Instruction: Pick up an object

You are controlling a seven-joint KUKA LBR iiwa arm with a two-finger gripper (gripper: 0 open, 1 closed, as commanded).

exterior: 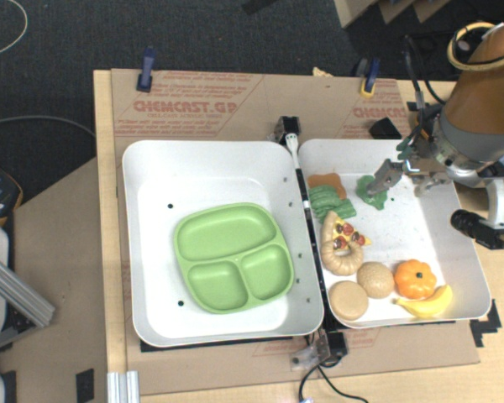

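Red print reading "CHEMCAST G.P." runs repeatedly across the brown protective paper of the bench sheet (pixel 193 99), partly mirrored and faint.

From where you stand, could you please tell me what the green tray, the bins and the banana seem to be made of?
The green tray looks like moulded plastic with a matte finish: one even colour, rounded compartments. The bins look like thin white plastic, smooth with a slight sheen and soft rolled rims. The banana is probably a plastic toy, judging by its uniform glossy yellow, though rubber is possible.
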